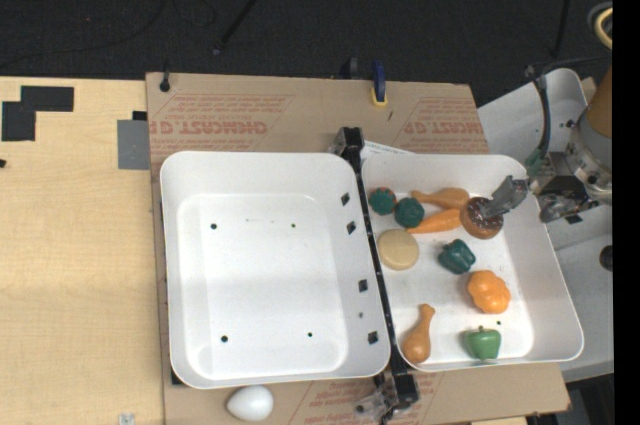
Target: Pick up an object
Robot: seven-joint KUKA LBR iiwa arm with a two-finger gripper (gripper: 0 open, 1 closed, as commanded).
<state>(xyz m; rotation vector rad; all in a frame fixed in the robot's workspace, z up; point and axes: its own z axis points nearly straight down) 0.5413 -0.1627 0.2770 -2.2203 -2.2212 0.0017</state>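
Arm enters from the right, low over the right bin (pixel 560 313). Gripper (pixel 497 204) sits at the bin's upper right; one grey finger (pixel 508 192) visible, slanting down toward a brown round piece (pixel 482 219) that lies right at the fingertip, apparently touching. Cannot tell how far the jaws stand apart, nor whether anything is clamped between them; the second finger is not made out. Just to the left of the jaws: an orange carrot (pixel 436 222) pointing at the brown piece, and a tan elongated piece (pixel 443 198) above it. Farther left, two dark green rounds (pixel 396 207) and a cream disc (pixel 398 250). Below the jaws: a green pepper-like piece (pixel 457 256), an orange fruit (pixel 488 292), a bright green pepper (pixel 483 343), a drumstick (pixel 419 332) near the bin's lower left. Left bin (pixel 190 213) well away from the jaws; a white egg (pixel 249 403) on the bench outside it. Judged step: descent or closing on the brown piece, grasp not confirmed. Next move calls for the fingers to straddle it squarely, close, then lift straight up; the carrot tip crowding it could get nudged or pinched along.
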